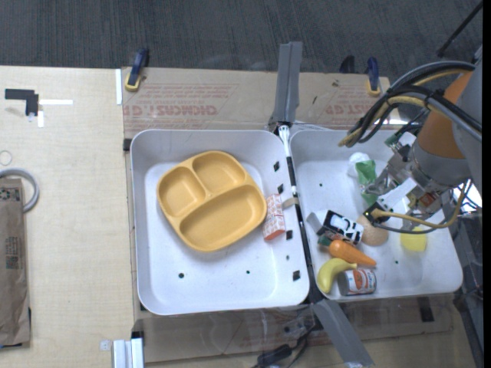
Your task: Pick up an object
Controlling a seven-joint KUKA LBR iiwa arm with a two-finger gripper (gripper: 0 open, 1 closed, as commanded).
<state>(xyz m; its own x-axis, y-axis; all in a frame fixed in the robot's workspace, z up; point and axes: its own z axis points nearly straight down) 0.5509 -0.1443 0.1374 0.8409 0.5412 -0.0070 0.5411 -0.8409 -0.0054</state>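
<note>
Gripper: the two-finger gripper (381, 208) hangs low over the middle of the right bin, its tip near a pale egg-shaped object; whether it is open or closed cannot be told, and nothing shows held in it.
Arm: the grey arm with its orange band (441, 125) leans in from the right, wrist tilted down and leftward, black and yellow cables looping over it.
Nearest object: the pale beige, smooth egg-shaped object (374, 234) lies just below the gripper tip.
Cluster: a small black-and-white toy car (342, 225), an orange plastic carrot (350, 252), a yellow plastic banana (330, 274) and a small tin can with a red label (357, 282) lie close together at the right bin's front left.
Others: a green-and-white crumpled packet (364, 169) lies toward the back; a yellow block (413, 241) sits right of the egg shape.
Right bin: shallow white plastic tray (322, 156).
Left bin: shallow white plastic tray (207, 290) holding a yellow three-compartment plate (212, 199) and a small red-and-white packet (275, 217) beside it.
</note>
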